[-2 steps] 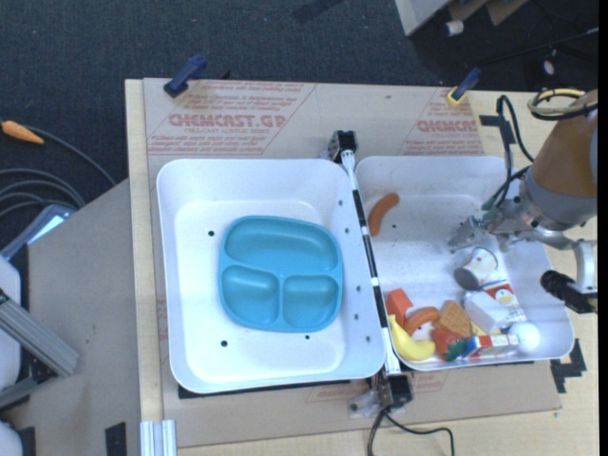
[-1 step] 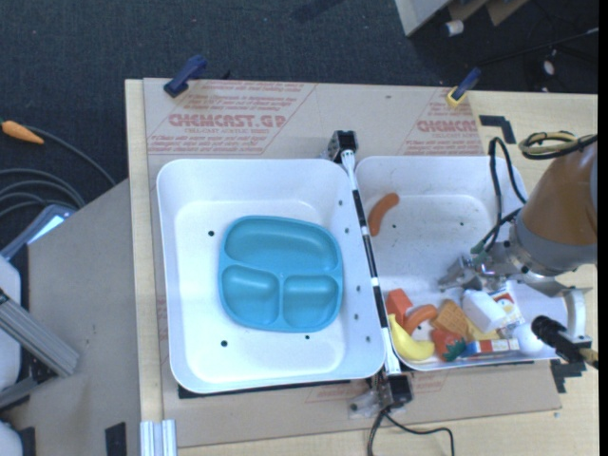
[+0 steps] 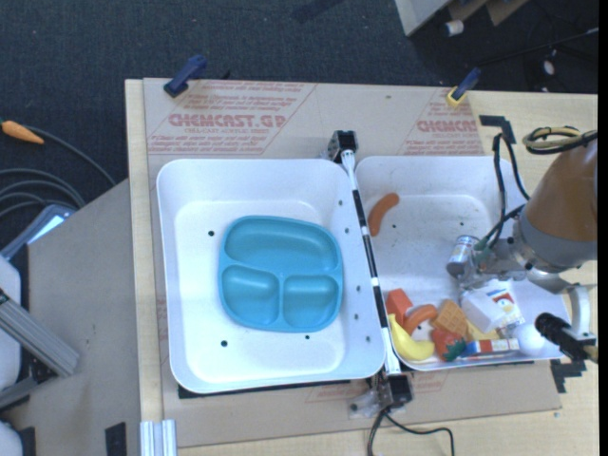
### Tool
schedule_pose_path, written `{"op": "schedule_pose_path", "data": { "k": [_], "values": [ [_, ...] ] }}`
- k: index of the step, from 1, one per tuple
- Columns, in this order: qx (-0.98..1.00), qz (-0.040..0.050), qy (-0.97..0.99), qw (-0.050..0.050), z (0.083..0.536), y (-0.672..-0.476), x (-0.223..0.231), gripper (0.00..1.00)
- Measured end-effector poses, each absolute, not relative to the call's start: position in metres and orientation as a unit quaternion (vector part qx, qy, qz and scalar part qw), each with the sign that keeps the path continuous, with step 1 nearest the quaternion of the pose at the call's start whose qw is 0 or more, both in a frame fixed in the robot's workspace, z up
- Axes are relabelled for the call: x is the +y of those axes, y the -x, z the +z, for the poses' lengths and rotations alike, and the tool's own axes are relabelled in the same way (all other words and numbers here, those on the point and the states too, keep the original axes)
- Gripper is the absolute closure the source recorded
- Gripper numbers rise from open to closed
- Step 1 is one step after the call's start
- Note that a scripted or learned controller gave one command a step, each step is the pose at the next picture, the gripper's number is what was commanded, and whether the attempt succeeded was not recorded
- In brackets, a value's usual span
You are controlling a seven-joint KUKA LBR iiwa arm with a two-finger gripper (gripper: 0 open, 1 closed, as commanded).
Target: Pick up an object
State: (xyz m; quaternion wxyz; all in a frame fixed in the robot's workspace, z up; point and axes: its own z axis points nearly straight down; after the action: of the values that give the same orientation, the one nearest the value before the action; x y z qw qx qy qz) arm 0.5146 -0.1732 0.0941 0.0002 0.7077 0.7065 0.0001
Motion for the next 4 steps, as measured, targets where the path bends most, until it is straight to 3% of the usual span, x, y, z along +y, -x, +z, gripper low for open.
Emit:
{"op": "schedule_pose_path", "data": {
  "k": [4],
  "values": [
    [0.706,0.0009,-0.708,0.003,0.133,-0.516,-0.173,1.0]
  ]
}}
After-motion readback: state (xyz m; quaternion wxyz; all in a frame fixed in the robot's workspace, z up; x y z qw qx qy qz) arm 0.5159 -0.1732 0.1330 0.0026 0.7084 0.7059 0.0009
